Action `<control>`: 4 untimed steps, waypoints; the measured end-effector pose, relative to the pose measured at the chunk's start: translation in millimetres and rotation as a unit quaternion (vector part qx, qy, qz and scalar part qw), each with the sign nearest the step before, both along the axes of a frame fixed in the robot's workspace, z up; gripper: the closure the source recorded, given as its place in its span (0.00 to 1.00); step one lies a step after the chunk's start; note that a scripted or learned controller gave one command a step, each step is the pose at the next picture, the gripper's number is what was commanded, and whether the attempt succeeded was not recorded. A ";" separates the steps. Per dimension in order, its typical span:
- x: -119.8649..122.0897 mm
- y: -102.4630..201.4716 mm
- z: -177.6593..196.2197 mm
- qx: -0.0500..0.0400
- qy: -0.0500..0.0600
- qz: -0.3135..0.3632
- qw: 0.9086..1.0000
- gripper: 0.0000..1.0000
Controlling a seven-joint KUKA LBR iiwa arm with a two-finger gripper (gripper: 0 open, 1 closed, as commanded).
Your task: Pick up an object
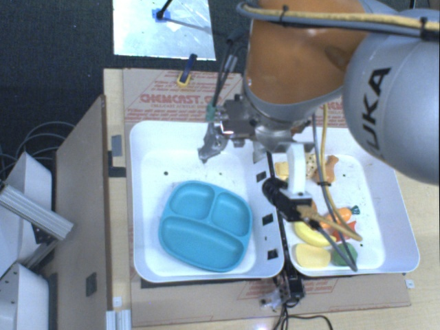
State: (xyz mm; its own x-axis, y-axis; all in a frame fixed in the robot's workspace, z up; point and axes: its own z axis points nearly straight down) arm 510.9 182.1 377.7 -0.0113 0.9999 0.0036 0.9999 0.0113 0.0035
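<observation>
A blue divided plate [206, 225] lies flat in the left white bin [148, 177], toward its front. My gripper [207, 150] hangs over the far middle of that bin, just beyond the plate's back edge, with nothing seen in it. The right white bin [388, 191] holds several small toy foods: a yellow banana-like piece [313, 236], a pale yellow piece [311, 256], a green piece [344, 256], an orange piece [345, 215] and a tan piece [331, 165]. The arm and its cables cover part of that bin.
Behind the bins lies a cardboard sheet with red print [165, 98], with a small yellow and blue tool [185, 74] on it. A shiny sheet [165, 16] sits further back. Black clips [268, 218] line the wall between the bins.
</observation>
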 end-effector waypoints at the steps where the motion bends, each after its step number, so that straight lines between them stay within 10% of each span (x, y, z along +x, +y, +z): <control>1: -26.1 10.2 -81.4 -0.003 0.005 -0.003 1.000 0.00; 2: -19.8 54.5 -138.2 -0.002 0.004 -0.002 1.000 0.00; 3: 28.6 51.0 -295.7 -0.003 0.002 -0.005 1.000 0.00; 4: 82.8 52.6 -128.3 0.002 -0.009 -0.004 1.000 0.00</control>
